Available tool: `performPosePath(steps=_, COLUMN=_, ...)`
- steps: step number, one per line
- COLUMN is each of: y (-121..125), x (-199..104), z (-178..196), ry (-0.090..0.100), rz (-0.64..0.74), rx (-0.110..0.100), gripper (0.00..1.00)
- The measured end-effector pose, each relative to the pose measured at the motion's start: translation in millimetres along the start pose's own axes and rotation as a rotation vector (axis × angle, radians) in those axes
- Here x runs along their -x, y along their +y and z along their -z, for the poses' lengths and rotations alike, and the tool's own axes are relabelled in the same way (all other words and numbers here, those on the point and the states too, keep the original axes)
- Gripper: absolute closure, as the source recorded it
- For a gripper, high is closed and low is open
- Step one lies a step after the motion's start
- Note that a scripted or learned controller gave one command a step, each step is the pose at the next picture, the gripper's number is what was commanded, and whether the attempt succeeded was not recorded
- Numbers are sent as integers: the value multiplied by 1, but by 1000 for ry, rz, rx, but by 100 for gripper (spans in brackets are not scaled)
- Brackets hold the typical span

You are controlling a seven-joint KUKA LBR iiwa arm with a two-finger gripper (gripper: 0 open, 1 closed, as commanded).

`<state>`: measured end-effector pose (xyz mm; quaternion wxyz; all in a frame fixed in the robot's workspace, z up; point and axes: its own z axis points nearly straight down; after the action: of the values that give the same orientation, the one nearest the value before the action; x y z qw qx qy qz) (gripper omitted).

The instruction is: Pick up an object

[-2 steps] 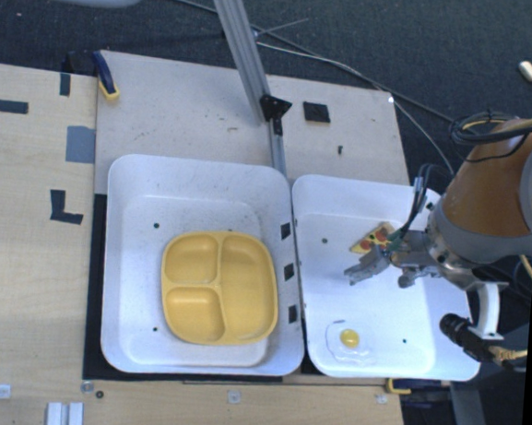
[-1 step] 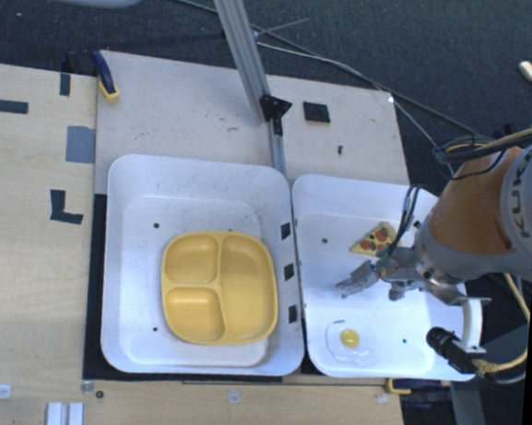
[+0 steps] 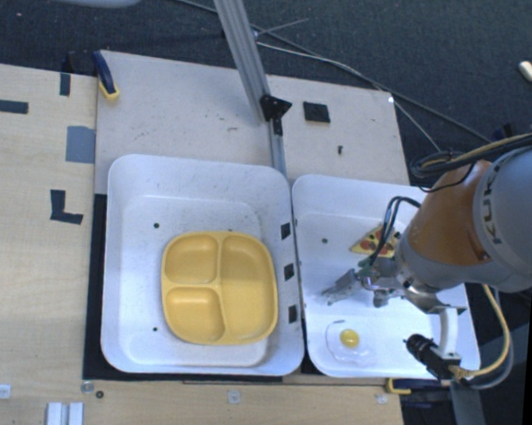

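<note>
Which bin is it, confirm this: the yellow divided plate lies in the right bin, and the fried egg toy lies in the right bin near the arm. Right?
One slip: the camera view shows the yellow divided plate in the left bin, not the right one. The fried egg toy does lie in the right bin near the arm.

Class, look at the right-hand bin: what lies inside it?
Inside the right bin lie a fried egg toy near the front and a pizza slice toy, partly covered by the arm. The hand reaches in; whatever lies beneath the arm is hidden.
</note>
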<state>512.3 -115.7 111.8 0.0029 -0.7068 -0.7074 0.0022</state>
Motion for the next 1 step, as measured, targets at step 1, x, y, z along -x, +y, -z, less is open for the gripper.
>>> performPosePath(steps=1, y=1, x=1, z=-26, ry=-2, rz=-1, rx=7, gripper=0)
